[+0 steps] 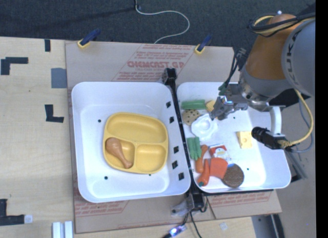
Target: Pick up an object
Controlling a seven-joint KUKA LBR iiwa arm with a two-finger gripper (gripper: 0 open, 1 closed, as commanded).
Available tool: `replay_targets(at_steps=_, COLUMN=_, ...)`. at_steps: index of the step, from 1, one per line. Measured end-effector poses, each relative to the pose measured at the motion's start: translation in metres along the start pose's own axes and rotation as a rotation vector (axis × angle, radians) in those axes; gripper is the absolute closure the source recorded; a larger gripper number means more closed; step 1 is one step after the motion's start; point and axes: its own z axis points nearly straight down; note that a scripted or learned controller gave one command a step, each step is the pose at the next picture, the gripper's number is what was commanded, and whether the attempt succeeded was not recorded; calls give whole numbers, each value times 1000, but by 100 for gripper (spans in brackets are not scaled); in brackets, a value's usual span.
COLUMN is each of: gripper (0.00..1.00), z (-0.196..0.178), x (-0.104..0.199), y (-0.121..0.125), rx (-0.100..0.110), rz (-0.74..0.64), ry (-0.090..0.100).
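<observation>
A: What's in the left bin (87,129) on your screen?

B: You've got a yellow divided plate (137,142) lying flat in it, with a brown toy drumstick (120,151) in the plate's lower left compartment.

A: And the right bin (271,173)?

B: That's where your pickable things sit. Along its left side you'll see a green block (193,104) at the top, a speckled cookie (190,116) under it, a white lump (202,126), then a green piece (193,147), orange pieces (207,169) and a brown round disc (233,176) near the front wall. A yellow cheese wedge (245,139) lies apart, further right.

A: Where's the gripper (221,110)?

B: Over the right bin's upper part, just above the white lump. You can't tell from here whether its claw is open or closed, and nothing shows between the tips
</observation>
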Motion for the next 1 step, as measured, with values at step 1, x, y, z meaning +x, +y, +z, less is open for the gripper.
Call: replay_targets(at_steps=1, gripper=100, z=-12, x=-11, y=4, rx=-2, rz=1, ry=1)
